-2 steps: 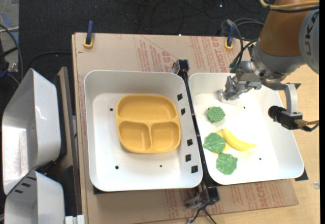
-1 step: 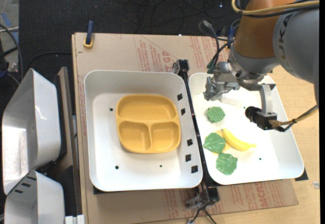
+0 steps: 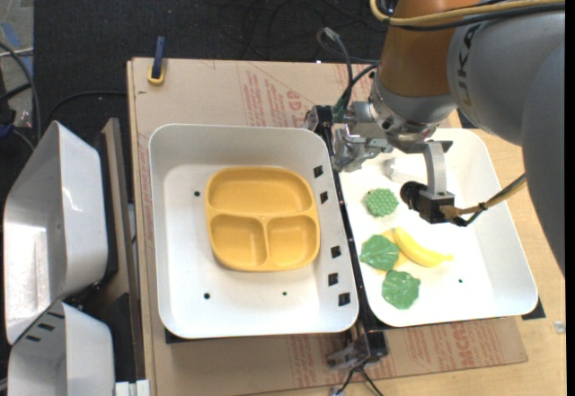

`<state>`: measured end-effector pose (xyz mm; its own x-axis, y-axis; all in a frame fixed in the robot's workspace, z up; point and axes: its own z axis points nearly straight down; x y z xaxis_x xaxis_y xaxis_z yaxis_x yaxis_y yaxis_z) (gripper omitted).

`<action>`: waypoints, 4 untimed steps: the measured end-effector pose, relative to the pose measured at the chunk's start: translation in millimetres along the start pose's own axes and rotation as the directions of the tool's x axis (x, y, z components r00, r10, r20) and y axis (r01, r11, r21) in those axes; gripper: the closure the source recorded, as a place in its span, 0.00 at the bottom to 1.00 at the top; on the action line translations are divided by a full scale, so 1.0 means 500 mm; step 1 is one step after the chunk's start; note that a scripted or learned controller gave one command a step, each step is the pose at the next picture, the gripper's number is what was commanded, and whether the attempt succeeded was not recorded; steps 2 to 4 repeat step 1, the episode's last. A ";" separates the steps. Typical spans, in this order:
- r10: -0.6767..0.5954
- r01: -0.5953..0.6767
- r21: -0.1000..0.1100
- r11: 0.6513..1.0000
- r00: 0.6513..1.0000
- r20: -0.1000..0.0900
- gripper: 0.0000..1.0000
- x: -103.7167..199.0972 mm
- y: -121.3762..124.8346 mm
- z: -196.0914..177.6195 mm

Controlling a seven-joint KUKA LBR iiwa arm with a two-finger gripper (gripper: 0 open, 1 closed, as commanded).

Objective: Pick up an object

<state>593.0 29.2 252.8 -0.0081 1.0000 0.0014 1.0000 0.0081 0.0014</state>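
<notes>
Camera view: one yellow divided tray (image 3: 263,215) is seen in the left bin (image 3: 180,161), well to the pincer's left. The pincer (image 3: 362,145) is poised over the right bin (image 3: 503,268), at its upper left corner; how far it is open cannot be told, and nothing is seen held. Just below it lie three green pieces, the round one (image 3: 381,202) nearest, and one banana (image 3: 420,250). Judged best: one item is singled out, approached squarely from above, and neighbours are avoided.

bright, even overhead light; soft shadows, sharp focus, mild glare
</notes>
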 end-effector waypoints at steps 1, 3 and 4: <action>0.000 0.000 0.001 1.000 1.000 0.001 1.00 0.108 -0.001 0.013; 0.000 0.000 0.001 1.000 1.000 0.001 1.00 0.108 -0.001 0.013; 0.000 0.000 0.001 1.000 1.000 0.001 1.00 0.108 -0.001 0.013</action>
